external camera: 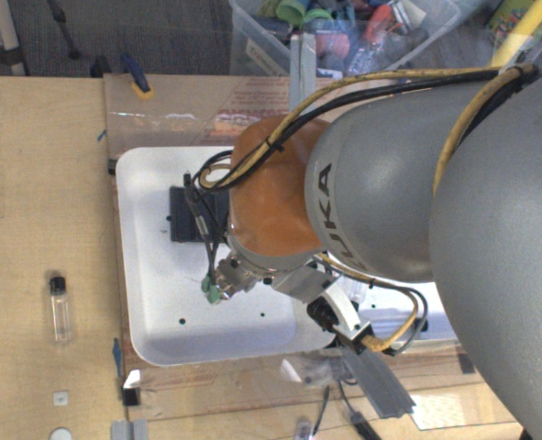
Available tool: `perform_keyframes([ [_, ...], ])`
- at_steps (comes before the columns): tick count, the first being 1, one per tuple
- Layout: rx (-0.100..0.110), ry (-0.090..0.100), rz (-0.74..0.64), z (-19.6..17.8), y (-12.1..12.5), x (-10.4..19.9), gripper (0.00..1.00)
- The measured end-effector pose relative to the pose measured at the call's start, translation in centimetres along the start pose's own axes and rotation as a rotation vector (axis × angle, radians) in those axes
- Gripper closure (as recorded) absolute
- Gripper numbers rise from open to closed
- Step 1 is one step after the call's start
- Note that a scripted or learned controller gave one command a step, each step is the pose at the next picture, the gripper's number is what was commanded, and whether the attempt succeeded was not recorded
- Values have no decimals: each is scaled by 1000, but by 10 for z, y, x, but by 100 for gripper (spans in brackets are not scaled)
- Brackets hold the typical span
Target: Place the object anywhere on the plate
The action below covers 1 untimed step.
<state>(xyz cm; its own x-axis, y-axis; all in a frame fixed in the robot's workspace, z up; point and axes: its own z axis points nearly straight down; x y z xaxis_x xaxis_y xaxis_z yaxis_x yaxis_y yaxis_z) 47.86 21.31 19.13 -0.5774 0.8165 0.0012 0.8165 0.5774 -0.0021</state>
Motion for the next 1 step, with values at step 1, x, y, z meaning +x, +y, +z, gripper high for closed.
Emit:
perform_keyframes([
  [1, -5, -3, -319, -5, 35, -33, 100],
])
